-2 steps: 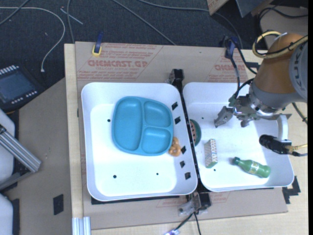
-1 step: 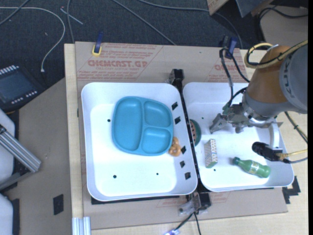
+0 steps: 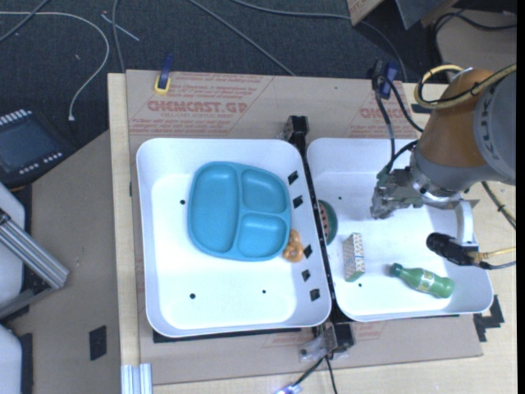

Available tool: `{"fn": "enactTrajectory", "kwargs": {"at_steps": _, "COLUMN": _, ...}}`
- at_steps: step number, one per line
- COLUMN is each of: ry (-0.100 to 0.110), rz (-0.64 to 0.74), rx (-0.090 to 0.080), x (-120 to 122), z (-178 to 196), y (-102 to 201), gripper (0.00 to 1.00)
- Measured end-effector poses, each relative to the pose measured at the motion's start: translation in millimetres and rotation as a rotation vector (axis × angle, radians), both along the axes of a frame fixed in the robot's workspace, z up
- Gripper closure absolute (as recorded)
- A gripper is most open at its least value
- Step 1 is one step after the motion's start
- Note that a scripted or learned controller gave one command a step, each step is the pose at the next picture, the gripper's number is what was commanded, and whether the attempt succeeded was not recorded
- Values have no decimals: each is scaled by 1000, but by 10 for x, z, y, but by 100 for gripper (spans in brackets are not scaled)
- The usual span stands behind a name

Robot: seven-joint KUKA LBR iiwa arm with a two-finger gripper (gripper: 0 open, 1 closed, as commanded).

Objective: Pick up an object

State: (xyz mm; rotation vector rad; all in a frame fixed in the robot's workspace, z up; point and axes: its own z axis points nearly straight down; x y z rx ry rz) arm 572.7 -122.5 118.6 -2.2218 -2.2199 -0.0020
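The claw [image 3: 385, 206] hangs above bare floor in the right shallow white bin [image 3: 361, 158]; whether it is spread or pressed together I cannot tell. The nearest candidates, a small silvery textured block [image 3: 354, 255] and a green plastic bottle [image 3: 423, 280], lie nearer the bin's front. Centre squarely over one before descending.

My gripper [image 3: 385, 206] hangs over the right bin [image 3: 353, 164]; toward the bin's near edge lie a green bottle [image 3: 423, 280] and a silver grater [image 3: 354, 255].
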Motion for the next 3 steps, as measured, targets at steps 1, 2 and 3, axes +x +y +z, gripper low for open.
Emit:
{"fn": "enactTrajectory", "kwargs": {"at_steps": 1, "ry": -5, "rz": -1, "rx": -3, "x": -70, "z": 511, "y": -60, "gripper": 100}}
{"fn": "enactTrajectory", "kwargs": {"at_steps": 2, "ry": -5, "rz": 2, "rx": -3, "x": -56, "z": 911, "y": -62, "gripper": 100}}
{"fn": "enactTrajectory", "kwargs": {"at_steps": 3, "ry": 1, "rz": 5, "rx": 1, "x": -158, "z": 1031, "y": 389, "gripper": 100}}
